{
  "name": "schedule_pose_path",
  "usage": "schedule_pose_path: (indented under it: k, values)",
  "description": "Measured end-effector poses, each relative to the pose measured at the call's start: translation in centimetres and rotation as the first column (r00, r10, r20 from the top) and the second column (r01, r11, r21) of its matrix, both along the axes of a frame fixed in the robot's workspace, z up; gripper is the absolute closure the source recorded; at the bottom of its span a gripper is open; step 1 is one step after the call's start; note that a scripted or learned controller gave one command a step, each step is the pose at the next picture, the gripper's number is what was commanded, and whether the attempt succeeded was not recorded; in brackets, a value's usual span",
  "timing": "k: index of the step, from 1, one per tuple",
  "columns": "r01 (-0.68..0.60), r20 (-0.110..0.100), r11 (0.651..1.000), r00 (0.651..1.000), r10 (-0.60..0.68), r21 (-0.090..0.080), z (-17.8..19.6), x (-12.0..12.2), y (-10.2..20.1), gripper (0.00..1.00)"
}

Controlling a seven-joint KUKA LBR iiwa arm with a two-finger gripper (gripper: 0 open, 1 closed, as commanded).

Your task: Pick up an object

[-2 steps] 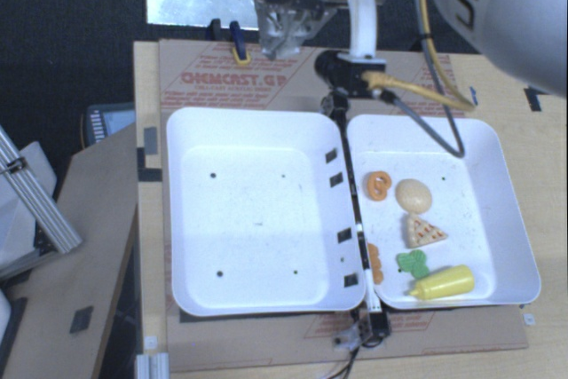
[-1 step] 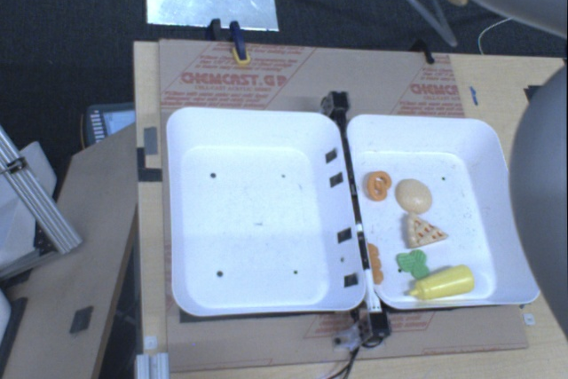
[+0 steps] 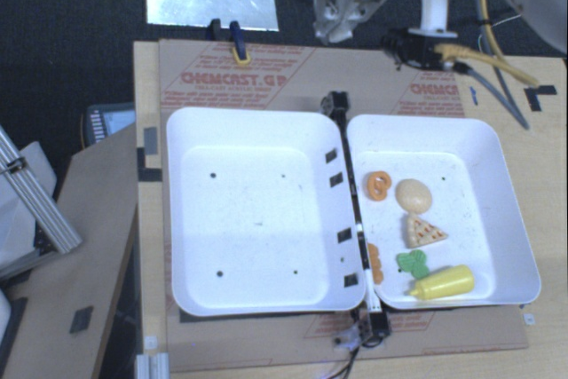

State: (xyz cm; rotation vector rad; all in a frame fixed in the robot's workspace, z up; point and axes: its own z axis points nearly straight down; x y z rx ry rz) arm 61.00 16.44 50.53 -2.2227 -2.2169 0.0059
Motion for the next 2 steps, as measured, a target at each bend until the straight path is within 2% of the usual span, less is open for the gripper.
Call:
schedule_pose_path:
  k: [1, 2]
  values:
    - [0.009, 0.001, 1.000, 1.000, -0.009, 0.000, -3.0, -10.7, -12.0, 1.00]
    - [-0.014, 0.005, 1.000, 1.000, 0.014, 0.003, -3.8, -9.7, -4.2, 1.00]
